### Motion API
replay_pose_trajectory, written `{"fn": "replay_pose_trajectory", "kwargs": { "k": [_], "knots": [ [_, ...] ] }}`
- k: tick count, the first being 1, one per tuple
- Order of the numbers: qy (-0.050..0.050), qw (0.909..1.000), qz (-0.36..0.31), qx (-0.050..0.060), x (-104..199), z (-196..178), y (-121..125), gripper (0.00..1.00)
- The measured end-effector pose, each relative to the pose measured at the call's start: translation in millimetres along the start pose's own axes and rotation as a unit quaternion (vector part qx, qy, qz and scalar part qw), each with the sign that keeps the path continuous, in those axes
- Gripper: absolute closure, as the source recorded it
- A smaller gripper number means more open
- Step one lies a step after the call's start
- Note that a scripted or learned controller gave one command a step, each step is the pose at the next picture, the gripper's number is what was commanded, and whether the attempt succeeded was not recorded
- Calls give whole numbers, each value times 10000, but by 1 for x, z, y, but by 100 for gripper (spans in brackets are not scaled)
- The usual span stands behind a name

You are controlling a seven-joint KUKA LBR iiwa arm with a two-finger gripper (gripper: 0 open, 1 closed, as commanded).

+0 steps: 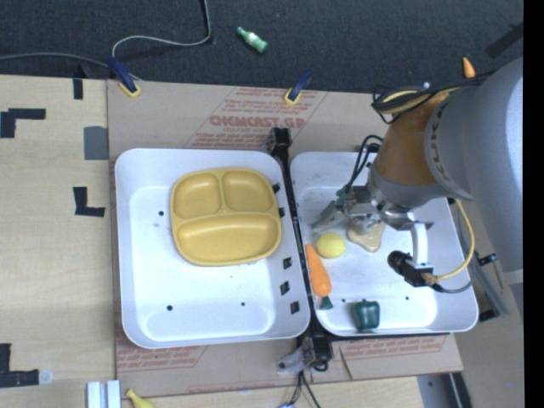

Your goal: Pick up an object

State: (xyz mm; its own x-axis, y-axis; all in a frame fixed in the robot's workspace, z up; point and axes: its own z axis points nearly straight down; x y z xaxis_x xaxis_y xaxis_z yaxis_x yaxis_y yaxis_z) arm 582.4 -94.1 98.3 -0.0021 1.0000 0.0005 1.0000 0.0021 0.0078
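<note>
gripper (361, 221) low in right bin (442, 313), can't tell its state | lemon (331, 246) just left-below | carrot (318, 272) lies lengthwise past it

red print on the cardboard sheet (255, 121) reads "chemcast gp"; smaller lines are illegible.

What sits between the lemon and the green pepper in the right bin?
In the camera view, the carrot lies partly between the lemon and the pepper, toward the bin's left wall; otherwise bare bin floor.
</note>
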Motion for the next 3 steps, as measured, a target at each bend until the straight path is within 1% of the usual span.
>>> {"fn": "replay_pose_trajectory", "kwargs": {
  "k": [1,2,3],
  "knots": [
    [-29,10000,1,-51,-2,8,-31,0],
    [-33,10000,4,-43,-3,-1,-31,100],
    [-31,10000,5,-38,-3,-1,-32,0]
  ]
}}
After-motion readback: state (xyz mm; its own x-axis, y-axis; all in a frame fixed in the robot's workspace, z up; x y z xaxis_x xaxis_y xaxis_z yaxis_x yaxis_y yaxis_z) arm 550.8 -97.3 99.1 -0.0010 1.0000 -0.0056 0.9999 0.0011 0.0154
